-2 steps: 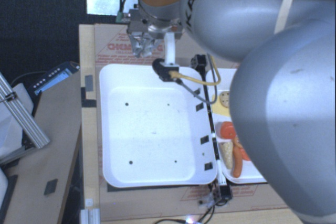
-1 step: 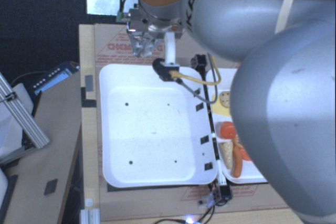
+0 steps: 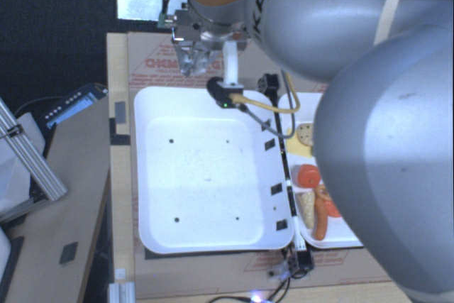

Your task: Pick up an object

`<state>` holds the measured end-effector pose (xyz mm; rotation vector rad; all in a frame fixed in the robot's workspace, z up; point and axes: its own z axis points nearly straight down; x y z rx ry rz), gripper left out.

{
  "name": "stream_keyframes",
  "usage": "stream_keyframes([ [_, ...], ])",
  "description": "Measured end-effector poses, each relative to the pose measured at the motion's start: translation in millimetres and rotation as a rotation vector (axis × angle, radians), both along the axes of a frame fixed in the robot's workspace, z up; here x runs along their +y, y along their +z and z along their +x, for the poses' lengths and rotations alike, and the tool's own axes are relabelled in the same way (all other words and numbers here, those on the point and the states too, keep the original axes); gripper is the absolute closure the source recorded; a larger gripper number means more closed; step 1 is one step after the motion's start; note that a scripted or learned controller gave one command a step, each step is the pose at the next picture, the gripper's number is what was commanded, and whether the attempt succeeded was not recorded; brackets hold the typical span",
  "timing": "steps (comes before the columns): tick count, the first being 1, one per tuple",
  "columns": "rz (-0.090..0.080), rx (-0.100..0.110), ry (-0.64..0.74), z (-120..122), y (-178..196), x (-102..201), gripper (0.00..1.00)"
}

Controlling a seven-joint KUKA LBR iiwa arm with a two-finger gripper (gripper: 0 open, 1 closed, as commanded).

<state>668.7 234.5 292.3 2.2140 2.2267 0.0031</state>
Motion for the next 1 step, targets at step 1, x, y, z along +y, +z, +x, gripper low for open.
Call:
stream_keyframes([
  [1,0.0,0.0,0.0,0.0,6.7,0.1,1.0],
])
